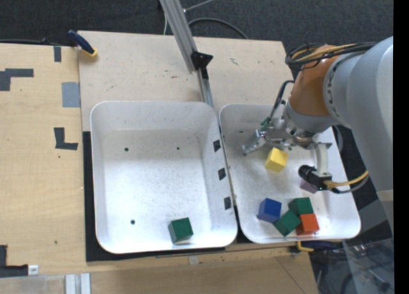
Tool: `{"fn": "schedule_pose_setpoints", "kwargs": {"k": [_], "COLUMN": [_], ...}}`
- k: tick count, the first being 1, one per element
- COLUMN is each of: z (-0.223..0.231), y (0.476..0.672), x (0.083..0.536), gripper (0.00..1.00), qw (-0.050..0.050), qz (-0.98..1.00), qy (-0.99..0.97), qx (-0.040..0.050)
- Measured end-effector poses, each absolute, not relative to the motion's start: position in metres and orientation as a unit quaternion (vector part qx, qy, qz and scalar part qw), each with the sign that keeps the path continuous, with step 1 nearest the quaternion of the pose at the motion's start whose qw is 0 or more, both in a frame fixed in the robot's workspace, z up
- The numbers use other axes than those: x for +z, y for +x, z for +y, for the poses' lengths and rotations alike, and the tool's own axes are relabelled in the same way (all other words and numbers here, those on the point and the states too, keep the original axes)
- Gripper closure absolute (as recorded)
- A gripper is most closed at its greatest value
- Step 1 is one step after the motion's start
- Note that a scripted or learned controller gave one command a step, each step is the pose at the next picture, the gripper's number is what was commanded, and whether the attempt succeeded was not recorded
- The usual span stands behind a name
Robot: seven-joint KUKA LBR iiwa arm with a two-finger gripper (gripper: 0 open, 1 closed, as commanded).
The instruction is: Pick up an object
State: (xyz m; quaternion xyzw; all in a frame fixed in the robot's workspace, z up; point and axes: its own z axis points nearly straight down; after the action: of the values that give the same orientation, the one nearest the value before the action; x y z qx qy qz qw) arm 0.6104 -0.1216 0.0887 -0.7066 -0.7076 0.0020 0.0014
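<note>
Yellow block point(276, 159) tilted, in right bin point(243, 120), just beneath pincer point(271, 144); whether pincer grips it, cannot tell; grey arm point(358, 88) with orange band point(310, 91) reaches in from right; blue block point(269, 209), two green blocks point(287, 222) and orange block point(308, 223) clustered near right bin's front wall; lone green block point(181, 229) in left bin point(108, 126), front edge; both bins side by side on tabletop point(128, 62).

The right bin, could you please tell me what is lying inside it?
The right bin holds a yellow block, a blue block, two green blocks, an orange block and a small purple piece. The arm covers its far right corner.
</note>
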Motion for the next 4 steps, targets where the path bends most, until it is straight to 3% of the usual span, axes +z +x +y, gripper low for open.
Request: {"fn": "schedule_pose_setpoints", "kwargs": {"k": [1, 3, 4], "z": [-0.121, -0.132, -0.132], "y": [0.611, 0.615, 0.615], "x": [0.101, 0.216, 0.223], "gripper": [1.00, 1.00, 1.00], "qw": [0.001, -0.002, 0.000], "qz": [-0.708, -0.708, -0.708], "qy": [-0.706, -0.707, -0.707], "qx": [0.0008, -0.0015, 0.0000]}}
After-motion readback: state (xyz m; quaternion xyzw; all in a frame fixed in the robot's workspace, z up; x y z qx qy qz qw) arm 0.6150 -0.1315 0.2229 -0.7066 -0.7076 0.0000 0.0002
